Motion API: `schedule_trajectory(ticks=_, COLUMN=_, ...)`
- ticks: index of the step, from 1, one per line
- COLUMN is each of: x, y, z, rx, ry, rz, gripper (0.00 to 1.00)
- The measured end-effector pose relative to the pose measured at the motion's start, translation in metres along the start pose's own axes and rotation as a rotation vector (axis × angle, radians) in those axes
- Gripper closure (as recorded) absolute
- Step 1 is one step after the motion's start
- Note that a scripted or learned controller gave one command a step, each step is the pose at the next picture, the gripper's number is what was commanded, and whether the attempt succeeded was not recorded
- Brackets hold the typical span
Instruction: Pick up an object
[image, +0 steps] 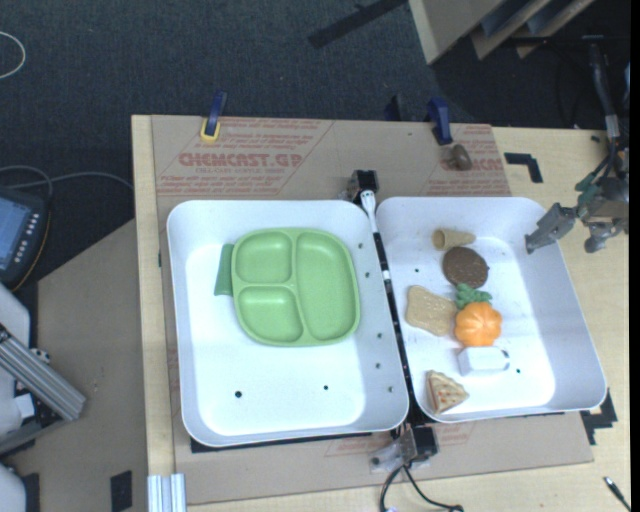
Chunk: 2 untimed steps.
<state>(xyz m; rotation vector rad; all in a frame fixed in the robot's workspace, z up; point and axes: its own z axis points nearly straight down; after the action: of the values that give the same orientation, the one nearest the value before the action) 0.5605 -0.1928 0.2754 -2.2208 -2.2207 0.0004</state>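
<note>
The right bin holds several toy foods. A small tan cone lies at the back, with a brown round cookie just in front of it. Below those are a green leafy piece, a tan cracker, an orange, a white block and a tan wedge. My gripper hangs over the bin's far right rim, open, with nothing between its fingers. It is well to the right of the foods.
The left bin holds a green divided plate. A black hinge strip runs between the bins. Clamps sit on the cardboard's far edge. The right half of the right bin is bare white floor.
</note>
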Motion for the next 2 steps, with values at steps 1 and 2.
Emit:
schedule_trajectory(ticks=1, x=0.009, y=-0.005, z=0.059, rx=0.006, ry=0.002, rz=0.000, gripper=0.00)
schedule_trajectory(ticks=2, x=0.009, y=-0.003, z=0.102, rx=0.005, ry=0.002, rz=0.000, gripper=0.00)
